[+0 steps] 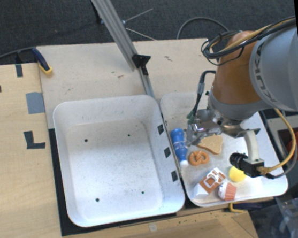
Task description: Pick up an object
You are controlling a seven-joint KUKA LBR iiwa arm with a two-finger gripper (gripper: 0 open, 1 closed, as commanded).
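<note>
The claw (197, 128) hangs low in the right bin (177, 104); whether it grips anything, cannot tell. Just left of it lies the blue bottle (179, 144). Just below-right sits the bread slice (212, 144), then the pretzel (198, 157). Further below: the yellow ball (236, 173) and orange carton (213, 180).

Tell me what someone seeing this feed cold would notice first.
The big grey arm with its orange band reaches in from the right over the right bin, its gripper low above a cluster of small items. That cluster draws the eye: a blue bottle, a pretzel, a slice of toast and a yellow piece. Beside it sits the left bin.
</note>
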